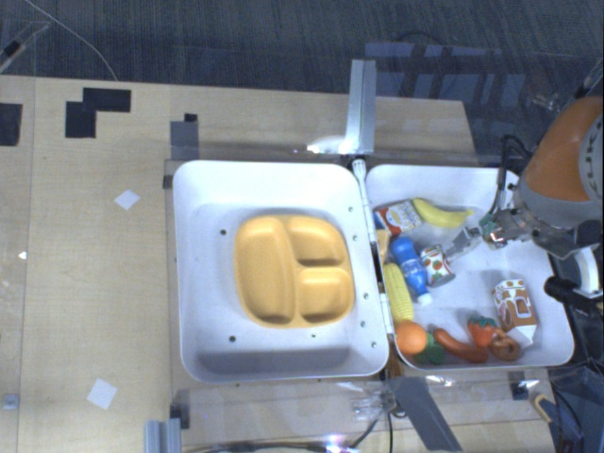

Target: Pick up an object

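Camera view: left of the blue bottle [409,264] a yellow divided tray [291,268] sits in the left bin [189,253]. Right of the bottle lies a small printed carton [436,264], and further right hangs the gripper [467,241]; whether it is open, or holding anything, I cannot tell. Probably best: descend straight over the carton, clear of bottle and banana [442,214].

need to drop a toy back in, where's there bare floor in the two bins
Left bin: a bare white band runs all round the yellow tray, widest along the near edge. Right bin: a bare patch in the middle, between the blue bottle and the small carton. Crowded along its left wall and near edge: banana, corn, orange.
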`<state>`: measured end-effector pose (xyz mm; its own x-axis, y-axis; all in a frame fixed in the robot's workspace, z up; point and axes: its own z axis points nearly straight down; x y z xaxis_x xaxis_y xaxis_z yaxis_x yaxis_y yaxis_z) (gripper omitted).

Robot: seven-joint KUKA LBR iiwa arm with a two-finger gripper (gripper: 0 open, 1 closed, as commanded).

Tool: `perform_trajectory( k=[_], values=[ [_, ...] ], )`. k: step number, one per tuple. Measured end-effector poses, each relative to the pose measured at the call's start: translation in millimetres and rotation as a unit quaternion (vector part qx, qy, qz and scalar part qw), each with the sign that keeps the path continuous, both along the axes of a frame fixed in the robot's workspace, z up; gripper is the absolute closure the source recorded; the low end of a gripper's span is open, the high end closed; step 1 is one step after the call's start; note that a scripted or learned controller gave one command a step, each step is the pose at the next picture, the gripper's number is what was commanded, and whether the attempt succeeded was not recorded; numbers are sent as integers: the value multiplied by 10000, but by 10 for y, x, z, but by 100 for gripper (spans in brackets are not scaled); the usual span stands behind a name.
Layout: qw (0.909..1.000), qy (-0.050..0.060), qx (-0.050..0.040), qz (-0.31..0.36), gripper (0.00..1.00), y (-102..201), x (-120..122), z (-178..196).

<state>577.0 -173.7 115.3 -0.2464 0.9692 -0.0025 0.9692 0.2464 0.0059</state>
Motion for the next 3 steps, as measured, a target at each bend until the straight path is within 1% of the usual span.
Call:
perform_trajectory(
  k=[1,2,3],
  values=[
    [9918,39,-23,-1276,0,409,931,-198],
    [9997,-34,-42,245,0,370,913,-227],
    [9995,-70,-31,292,100,411,939,-111]
  ],
)
